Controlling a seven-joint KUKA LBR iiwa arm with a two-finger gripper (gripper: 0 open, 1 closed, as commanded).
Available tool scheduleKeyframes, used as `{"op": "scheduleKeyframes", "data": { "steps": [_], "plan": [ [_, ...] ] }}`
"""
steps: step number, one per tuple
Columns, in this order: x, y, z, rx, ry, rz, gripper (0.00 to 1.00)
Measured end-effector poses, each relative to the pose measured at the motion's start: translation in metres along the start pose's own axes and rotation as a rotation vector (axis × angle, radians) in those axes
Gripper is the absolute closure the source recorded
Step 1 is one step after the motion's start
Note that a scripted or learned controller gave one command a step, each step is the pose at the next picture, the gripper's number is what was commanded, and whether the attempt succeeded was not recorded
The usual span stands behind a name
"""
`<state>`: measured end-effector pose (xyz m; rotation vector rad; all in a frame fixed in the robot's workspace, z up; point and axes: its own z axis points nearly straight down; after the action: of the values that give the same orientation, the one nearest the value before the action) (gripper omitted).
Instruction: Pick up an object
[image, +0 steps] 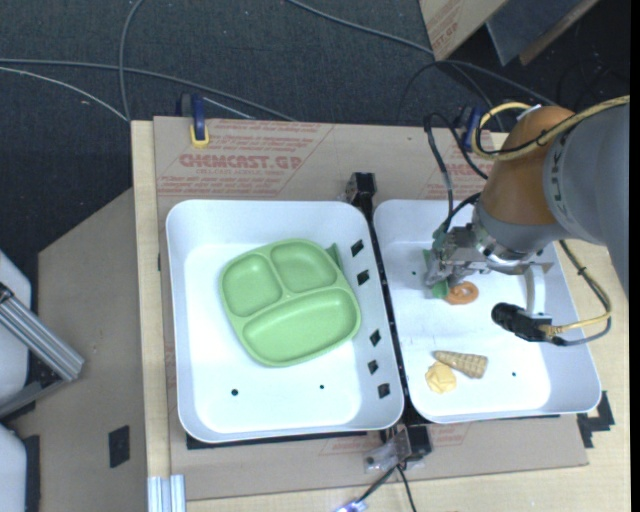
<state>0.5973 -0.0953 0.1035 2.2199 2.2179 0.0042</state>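
Observation:
My gripper (440, 277) hangs low over the upper left part of the right bin (570, 385), pointing down. Just to its right, touching or nearly touching it, lies a small orange ring-shaped piece (463, 293). Nearer the bin's front lie a tan cone (463, 363) and, beside it, a small yellow lump (441, 378). The grey arm with its orange band (520, 175) covers the bin's upper right part.
The left bin (200, 390) holds a green divided plate (291, 301). A black divider with clips (372, 300) runs between the two bins. A black connector with a yellow cable (522, 320) hangs over the right bin's right side.

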Motion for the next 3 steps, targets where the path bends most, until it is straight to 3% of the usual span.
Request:
{"op": "scheduleKeyframes", "data": {
  "steps": [3],
  "plan": [
    [-0.01,0.011,-0.138,-0.002,0.0,-0.001,1.0]
  ]
}}
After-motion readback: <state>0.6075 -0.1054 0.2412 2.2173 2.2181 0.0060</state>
